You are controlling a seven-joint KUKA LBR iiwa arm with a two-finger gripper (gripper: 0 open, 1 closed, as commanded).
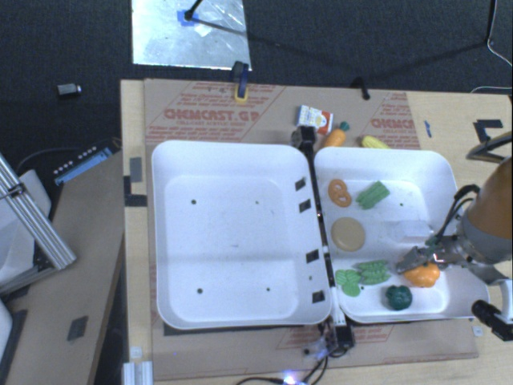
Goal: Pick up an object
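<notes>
1. Reaching in from the right edge, the grey arm (489, 231) comes down low over the right bin (437, 167), wrist angled down and to the left, so the tool (413, 260) sits near that bin's lower middle.
2. Honestly can't tell whether the tool is apart or together; the tip is dark and blurs into the stuff around it.
3. Right at the tool tip, just below and to its right, there's an orange object (423, 276). They look like they're touching, but I can't see it between the fingers.
4. Just below the tool: a dark green round thing (398, 297).
5. Left of the tool: a leafy green piece (362, 274), and up-left of it a tan disc (348, 233).
6. Further up and left of the tool: a green block (372, 193) next to an orange ring (339, 192).
7. Way off to the tool's left is the left bin (172, 167), both sitting on the cardboard-covered surface (208, 111).
</notes>
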